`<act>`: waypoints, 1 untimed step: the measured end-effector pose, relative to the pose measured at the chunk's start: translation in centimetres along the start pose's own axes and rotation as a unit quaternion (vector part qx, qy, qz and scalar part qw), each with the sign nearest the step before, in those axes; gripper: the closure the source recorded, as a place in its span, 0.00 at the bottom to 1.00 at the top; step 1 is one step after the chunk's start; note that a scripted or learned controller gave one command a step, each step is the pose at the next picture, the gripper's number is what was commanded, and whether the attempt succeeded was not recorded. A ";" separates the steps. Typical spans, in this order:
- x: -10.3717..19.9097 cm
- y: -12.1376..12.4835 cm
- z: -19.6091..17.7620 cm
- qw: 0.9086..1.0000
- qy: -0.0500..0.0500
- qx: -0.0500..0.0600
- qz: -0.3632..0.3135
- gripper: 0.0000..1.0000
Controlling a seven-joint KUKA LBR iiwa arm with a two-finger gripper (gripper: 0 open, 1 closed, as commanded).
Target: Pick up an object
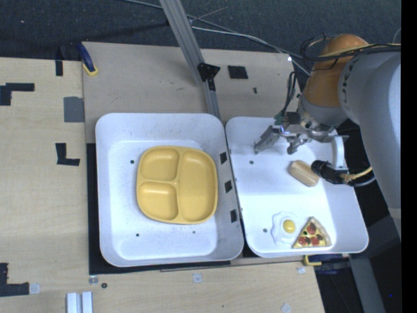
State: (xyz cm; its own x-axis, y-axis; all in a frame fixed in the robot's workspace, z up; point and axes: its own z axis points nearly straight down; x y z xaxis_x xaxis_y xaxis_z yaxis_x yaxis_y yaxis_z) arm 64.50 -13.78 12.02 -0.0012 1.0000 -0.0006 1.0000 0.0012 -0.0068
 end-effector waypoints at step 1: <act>0.1 0.0 3.7 1.000 -0.001 -0.003 -0.001 0.00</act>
State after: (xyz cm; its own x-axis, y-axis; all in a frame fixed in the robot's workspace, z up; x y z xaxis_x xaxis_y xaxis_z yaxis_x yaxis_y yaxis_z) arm 64.52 -13.73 8.35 -0.0024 1.0000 -0.0024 1.0000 0.0024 -0.0005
